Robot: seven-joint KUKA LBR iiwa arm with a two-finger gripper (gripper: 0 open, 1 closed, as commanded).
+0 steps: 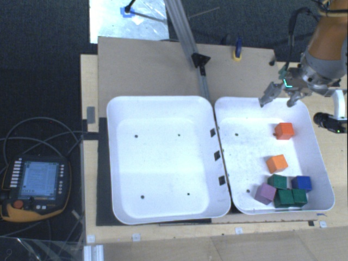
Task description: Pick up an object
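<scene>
The gripper (280, 98) hangs over the far edge of the right bin (239, 145), near its far right corner; its two fingers stand apart and there is nothing between them. Above it the grey arm with the orange band (329, 34) comes in from the right.

All the blocks lie in the right bin. An orange block (284, 130) is nearest to the gripper, close to the right wall. A second orange block (277, 163) lies apart from it, more toward the near edge. In the near right corner a group is packed together: a purple block (265, 193), two green blocks (279, 181) (288, 198) and a blue block (302, 183), touching one another. Nothing stands between the gripper and the first orange block.

The left bin (163, 156) touches the right one along the middle. Both rest on a brown bench (147, 64). A grey metal rod (182, 23) crosses the far edge at a slant. On the dark floor at the left lies a teach pendant (35, 185) with cables
</scene>
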